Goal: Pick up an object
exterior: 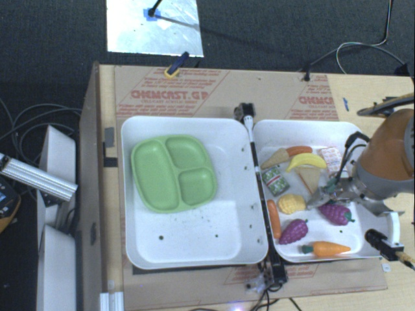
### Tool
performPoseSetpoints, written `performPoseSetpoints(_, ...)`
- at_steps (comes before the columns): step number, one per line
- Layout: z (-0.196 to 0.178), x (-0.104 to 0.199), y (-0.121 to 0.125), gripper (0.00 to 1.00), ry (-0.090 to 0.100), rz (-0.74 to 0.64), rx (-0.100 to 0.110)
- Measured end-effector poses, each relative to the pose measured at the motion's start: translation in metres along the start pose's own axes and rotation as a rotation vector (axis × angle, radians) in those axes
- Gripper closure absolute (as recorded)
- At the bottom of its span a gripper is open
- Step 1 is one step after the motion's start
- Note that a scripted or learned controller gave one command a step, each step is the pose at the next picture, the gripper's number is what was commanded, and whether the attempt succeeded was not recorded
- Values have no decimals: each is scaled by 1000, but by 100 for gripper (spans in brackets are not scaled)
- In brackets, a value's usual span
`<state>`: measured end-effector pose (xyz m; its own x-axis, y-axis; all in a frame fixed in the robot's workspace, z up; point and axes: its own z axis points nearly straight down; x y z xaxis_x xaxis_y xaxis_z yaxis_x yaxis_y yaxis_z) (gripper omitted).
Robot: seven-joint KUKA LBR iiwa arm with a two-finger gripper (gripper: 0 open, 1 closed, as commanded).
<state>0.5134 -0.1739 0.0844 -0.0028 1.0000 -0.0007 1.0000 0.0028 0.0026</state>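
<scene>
Crowding is noted around the grey two-finger gripper (322,198), low between a purple plastic grape bunch (335,212) and yellow plastic corn (292,204). Finger spread cannot be told; a neighbour may possibly be nudged, spoiling the grasp.

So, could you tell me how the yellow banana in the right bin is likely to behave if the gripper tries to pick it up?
The banana looks like a smooth moulded toy, so probably light, stiff and a bit slippery. Its curved shape may pivot or rock under the gripper. Neighbours crowd it, so a push likely nudges them too.

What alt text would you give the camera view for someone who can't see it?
A grey and orange arm reaches from the right, its gripper low over toy food in the right bin: banana, purple grapes, carrot. The left bin holds a green divided plate.
</scene>
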Motion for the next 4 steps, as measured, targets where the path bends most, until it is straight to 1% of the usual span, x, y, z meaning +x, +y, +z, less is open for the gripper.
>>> performPoseSetpoints(1, 0, 45, 56, 0, 1, -2, 0)
performPoseSetpoints(2, 0, 33, 53, 0, 0, 1, 1)
performPoseSetpoints(3, -11, 33, 54, 100, 0, 0, -1)
performPoseSetpoints(4, -11, 33, 54, 0, 0, 0, -1)
